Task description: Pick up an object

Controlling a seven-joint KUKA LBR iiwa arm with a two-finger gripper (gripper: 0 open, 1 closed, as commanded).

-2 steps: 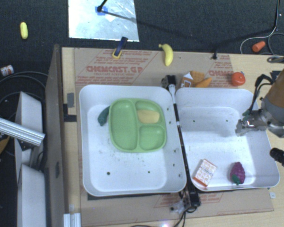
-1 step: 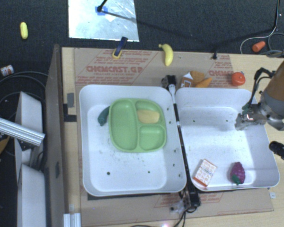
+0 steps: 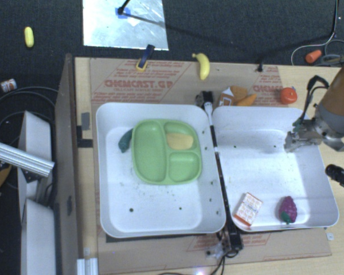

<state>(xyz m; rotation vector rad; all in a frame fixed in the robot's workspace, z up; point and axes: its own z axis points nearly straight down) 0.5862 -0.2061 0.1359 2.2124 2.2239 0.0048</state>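
- The green divided plate [image 3: 163,153] sits in the left bin [image 3: 112,211]; a yellow piece [image 3: 180,141] lies in its upper-right compartment.
- A small carton [image 3: 248,208] and purple fruit [image 3: 287,209] lie well right of that plate.
- Farther right, the gripper [image 3: 292,140]; I cannot tell how its jaws stand.

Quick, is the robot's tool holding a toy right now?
Tool: cannot be told if open or closed; nothing seen in it, over the right bin.

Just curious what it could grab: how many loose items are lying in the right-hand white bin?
2. A small orange-and-white box lies near the front-left corner, and a purple grape-like bunch sits to its right. The arm could hide something at the bin's right edge.
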